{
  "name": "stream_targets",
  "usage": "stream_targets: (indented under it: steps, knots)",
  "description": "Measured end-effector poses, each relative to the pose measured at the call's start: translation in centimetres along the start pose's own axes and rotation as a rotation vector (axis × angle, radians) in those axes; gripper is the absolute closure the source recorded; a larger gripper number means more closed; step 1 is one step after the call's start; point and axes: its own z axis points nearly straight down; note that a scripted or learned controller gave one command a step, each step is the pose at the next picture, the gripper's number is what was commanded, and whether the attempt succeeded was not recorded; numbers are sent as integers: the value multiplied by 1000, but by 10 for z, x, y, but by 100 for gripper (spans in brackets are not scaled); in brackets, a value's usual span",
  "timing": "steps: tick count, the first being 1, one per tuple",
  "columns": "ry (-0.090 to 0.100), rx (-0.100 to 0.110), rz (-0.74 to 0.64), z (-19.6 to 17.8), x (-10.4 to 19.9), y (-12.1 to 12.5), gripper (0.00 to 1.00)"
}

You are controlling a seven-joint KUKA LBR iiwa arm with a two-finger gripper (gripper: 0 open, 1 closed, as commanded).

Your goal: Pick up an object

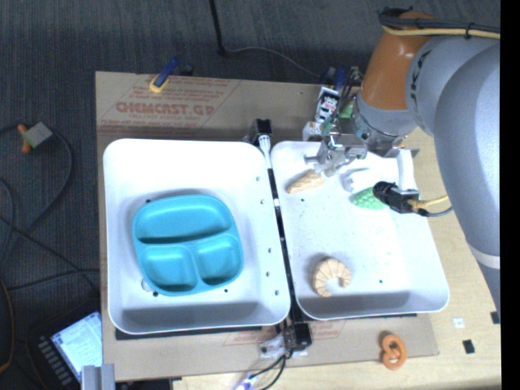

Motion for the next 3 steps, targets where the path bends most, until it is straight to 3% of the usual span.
stream_targets:
  steps: [1,2,3]
  knots:
    - [-1,1,1,0,0,0,0]
    - [-1,-2,1,97,-54,-29,0]
    - [-5,-6,1,87,-55,-27,100]
